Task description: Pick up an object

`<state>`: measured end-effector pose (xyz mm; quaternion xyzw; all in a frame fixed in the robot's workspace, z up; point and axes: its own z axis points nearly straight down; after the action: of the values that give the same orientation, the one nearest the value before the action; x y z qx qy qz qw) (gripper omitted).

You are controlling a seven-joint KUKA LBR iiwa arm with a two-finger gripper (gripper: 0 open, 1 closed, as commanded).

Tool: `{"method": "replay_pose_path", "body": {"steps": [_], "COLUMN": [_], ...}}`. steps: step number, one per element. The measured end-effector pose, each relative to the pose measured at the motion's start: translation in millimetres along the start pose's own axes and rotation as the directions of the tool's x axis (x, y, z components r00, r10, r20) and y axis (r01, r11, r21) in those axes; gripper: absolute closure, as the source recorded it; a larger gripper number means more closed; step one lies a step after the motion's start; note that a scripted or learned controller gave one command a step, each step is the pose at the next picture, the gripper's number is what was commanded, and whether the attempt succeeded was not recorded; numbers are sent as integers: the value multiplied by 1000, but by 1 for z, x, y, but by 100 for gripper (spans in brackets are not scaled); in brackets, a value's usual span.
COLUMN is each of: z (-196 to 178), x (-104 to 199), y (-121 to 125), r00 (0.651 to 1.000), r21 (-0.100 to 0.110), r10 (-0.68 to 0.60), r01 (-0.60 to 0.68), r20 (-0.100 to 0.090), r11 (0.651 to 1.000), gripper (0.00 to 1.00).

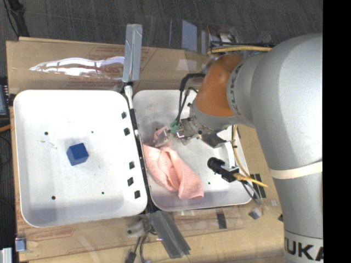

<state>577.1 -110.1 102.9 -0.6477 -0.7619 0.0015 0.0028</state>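
Pink cloth lies crumpled in the right bin, against its left wall, running from mid-bin down toward the near edge. Upper end of the cloth is bunched up and sits right at the claw. Can't tell whether the cloth is actually between the tips or just touching them.

Claw is low inside the right bin, at the top end of the cloth, pointing toward the divider between the bins. Claw state: cannot tell, the tip area is too small and cluttered to read. A bit of green shows on the hardware just behind the tip.

Arm comes in from the right, big grey body covering the right bin's far-right side. Orange band sits above the wrist, over the upper part of the right bin. Black cable loops around the wrist; a black fitting with yellow leads hangs near the bin's right near corner.

Blue cube is in the left bin, left of centre, well apart from the claw and the cloth. A few small dark specks on that bin's floor.

Both bins sit side by side on a brown cardboard-covered counter. Clear tape strip glints on the cardboard behind the left bin. Grey bracket stands upright behind the seam between the bins.
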Motion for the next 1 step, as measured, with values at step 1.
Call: {"method": "replay_pose_path", "body": {"steps": [1], "z": [11], "x": [5], "y": [45], "r00": [1000], "r21": [-3], "r10": [-3], "r01": [3], "r20": [1], "r11": [1000], "gripper": [0]}}
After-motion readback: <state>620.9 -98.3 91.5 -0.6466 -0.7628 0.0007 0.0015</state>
